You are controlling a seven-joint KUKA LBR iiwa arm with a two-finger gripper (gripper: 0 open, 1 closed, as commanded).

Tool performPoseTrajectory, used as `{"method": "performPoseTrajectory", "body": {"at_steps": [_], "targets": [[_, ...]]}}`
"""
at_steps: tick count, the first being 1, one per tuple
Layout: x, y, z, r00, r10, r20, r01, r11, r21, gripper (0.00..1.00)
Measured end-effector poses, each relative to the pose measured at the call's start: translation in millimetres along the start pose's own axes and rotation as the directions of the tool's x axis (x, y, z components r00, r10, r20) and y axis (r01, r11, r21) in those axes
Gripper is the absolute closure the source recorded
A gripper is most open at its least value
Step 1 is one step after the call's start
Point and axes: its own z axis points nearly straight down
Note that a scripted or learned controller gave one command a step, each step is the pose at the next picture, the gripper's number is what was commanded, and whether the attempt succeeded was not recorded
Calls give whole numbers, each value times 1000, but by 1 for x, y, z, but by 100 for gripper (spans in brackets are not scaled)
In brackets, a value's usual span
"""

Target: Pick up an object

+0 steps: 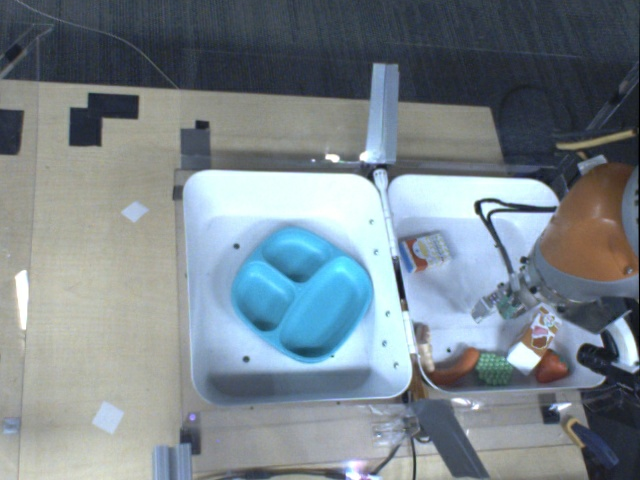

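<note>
Pale wooden bench (90, 298) fills the left and lower part of the frame, with dark carpet (250, 18) along the top and a few black squares (100, 116) at the upper left; two shallow white bins sit side by side in the middle, a grey upright bracket (382, 113) standing behind the seam between them.

At centre-left, the left bin (210, 368) holds one thing, a blue divided plate (302, 293) with three compartments, lying flat near the bin's middle and apart from every wall.

To the right of the seam, the right bin (460, 193) holds the smaller objects; a small carton with red and white print (425, 251) lies alone in its upper left part, well apart from the rest; along the bin's lower edge lie, from left to right, a reddish sausage-shaped toy (455, 365), a green knobbly block (492, 368), a white block (523, 357) and an orange-red piece (552, 369), packed close together (some look to be touching); a small printed packet (541, 328) stands just above the white block.

At the right of the frame the arm (595, 233) reaches in, its orange band large in view, a black cable (492, 218) looping beside it; the gripper (503, 303) hangs low over the bin's middle right, just beside the packet, and I cannot tell how it is set; nothing is visibly held.
</note>
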Motion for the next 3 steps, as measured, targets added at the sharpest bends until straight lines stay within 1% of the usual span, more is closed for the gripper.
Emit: {"method": "performPoseTrajectory", "body": {"at_steps": [1,2,3], "targets": [[0,0,0,1000,0,0,0,1000,0,0],[5,3,24,1000,13,-12,-12,1000,15,0],[-47,-22,-18,1000,7,-15,-7,1000,21,0]]}}
